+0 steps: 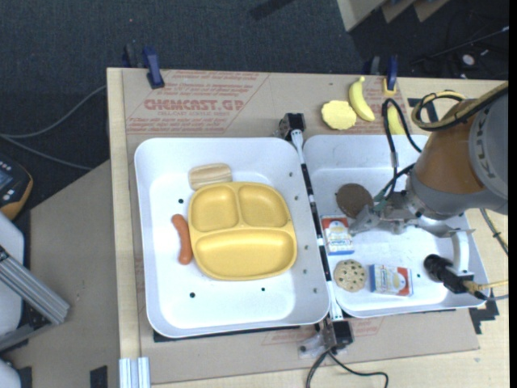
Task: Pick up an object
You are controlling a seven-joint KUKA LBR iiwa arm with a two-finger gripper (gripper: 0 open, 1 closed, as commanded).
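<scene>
Yellow plastic is what you meet first: a 3-compartment tray [241, 242] sits in the middle of the left bin [153, 217], left of centre in the frame. Just off its upper left corner lies a tan bread-like piece [210, 175], touching or nearly touching the tray's rim, and a red-orange sausage [182, 238] lies lengthwise just beside the tray's left edge. In the right bin [367, 148], at centre right of the frame, you have 4 loose things: a brown round disc [352, 198] near the upper middle, a small red-and-white packet [337, 234] by the bin's left wall, a chocolate-chip cookie [349, 275] just below that packet, and a blue-and-white packet [389, 280] just right of the cookie. The arm [456, 168] comes in from the right edge of the frame, its orange band over the upper right part of that bin. The gripper [370, 217] points left and sits low over the bin, between the brown disc and the red-and-white packet, close to both; you cannot tell from this angle how its pincer stands, and nothing shows between it. Above the right bin, on the bench [121, 176] near the top centre right, a banana [360, 100] and a yellow lumpy piece [339, 115] lie just beside each other.
</scene>
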